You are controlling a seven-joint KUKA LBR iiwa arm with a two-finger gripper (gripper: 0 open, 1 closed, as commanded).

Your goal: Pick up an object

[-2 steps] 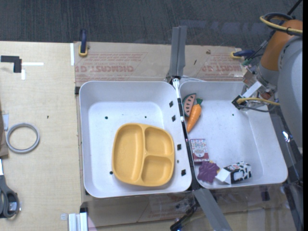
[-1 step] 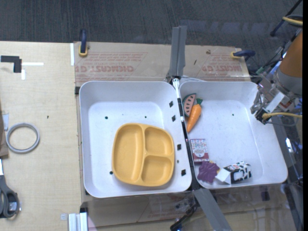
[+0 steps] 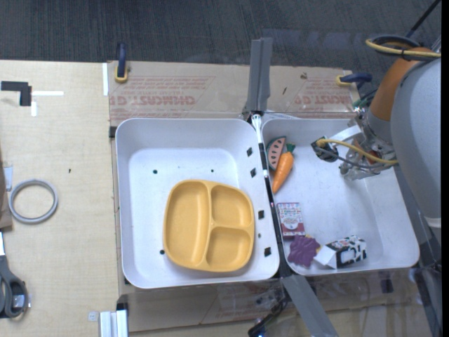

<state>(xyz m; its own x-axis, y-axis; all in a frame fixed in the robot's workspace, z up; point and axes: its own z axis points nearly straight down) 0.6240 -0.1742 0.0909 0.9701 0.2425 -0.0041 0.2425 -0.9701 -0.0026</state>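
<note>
Bench [image 3: 56, 132], far left: grey tape ring [image 3: 31, 201] at 9 o'clock; scissors [image 3: 10, 295] at 8 o'clock, cut by the frame edge.

Left bin [image 3: 140, 142]: one yellow plate [image 3: 209, 225] with three compartments, lying flat, set off-centre toward 5 o'clock.

Right bin [image 3: 375, 220], contents:
- melon slice [image 3: 276, 149], at 10 o'clock, against the bin's left wall.
- carrot [image 3: 283, 168], orange, just beside the melon slice at its 5 o'clock, tip pointing to 7 o'clock.
- box [image 3: 290, 218], small, red and white, at 8 o'clock, near the left wall.
- purple piece [image 3: 303, 251], at 7 o'clock, just below the box.
- cow-print piece [image 3: 349, 251], black and white, at 6 o'clock, just beside the purple piece; touching or apart, cannot tell.

Gripper [image 3: 351, 163]: at 1 o'clock in the right bin, over bare floor, with yellow cable looped around it. Well apart from all five items. Nothing seen held. Apart or together: cannot tell.

Arm [image 3: 414, 146]: grey with an orange band, entering at 3 o'clock.
</note>
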